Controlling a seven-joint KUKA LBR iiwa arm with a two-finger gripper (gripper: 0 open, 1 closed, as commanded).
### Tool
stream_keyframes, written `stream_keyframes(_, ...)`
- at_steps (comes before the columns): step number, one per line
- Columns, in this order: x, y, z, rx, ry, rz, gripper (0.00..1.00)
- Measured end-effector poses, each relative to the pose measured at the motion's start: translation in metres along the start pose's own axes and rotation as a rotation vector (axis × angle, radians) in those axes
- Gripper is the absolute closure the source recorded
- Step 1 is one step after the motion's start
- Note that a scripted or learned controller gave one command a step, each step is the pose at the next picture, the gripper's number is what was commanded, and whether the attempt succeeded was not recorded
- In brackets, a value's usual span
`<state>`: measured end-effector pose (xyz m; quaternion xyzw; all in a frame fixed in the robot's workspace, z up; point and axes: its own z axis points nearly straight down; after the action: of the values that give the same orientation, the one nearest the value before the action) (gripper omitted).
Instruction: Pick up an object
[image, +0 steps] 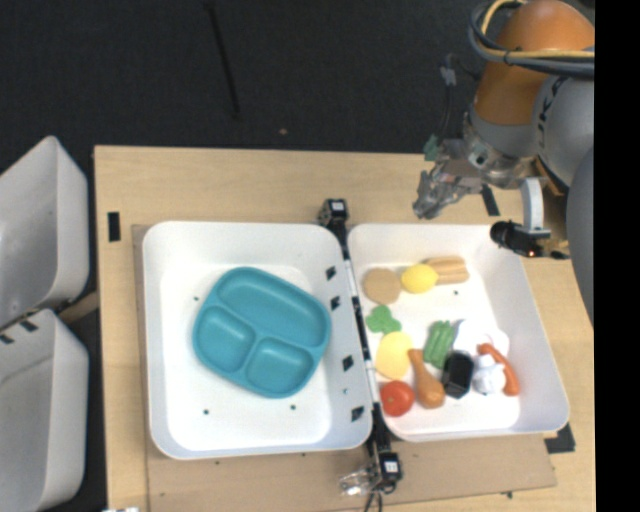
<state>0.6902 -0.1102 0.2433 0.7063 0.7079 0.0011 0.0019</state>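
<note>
Dark floor surrounds a tan wooden bench (120, 180) carrying two shallow white plastic bins side by side. White padded cushions (35, 300) sit off the bench's left edge. Left bin (170, 420): one teal plastic divided plate with three compartments (262, 331), lying flat near the bin's middle, tilted a little. Black clips (333, 211) sit along the seam between the bins.

Right bin (530, 330) holds the pickable toy food, clustered in its left and lower half. Back row: round tan cookie-like disc (381, 286), yellow lemon-shaped piece (419, 279) touching it, tan bread-roll piece (449, 268) just behind the lemon. Below: small green leafy piece (382, 321), yellow rounded piece (394, 354), red tomato-like ball (397, 398) near the front left corner. Orange-brown drumstick-shaped piece (425, 380) beside the tomato. Green vegetable piece (439, 341), black blocky piece (458, 373) just right of the drumstick, then a white and orange piece (494, 372) at the far right of the cluster.

Grey arm with orange band (520, 70) comes in from upper right. Its jaws (436, 198) hang over the bench just behind the right bin's back rim, apart from all the toys, nothing between them; cannot tell if apart or together.
</note>
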Motion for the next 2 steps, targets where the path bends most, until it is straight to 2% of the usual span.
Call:
stream_keyframes(1, 0.033, -0.037, 0.011, 0.008, 0.000, -0.001, 1.00)
stream_keyframes(2, 0.075, -0.066, -0.005, 0.006, 0.002, -0.003, 1.00)
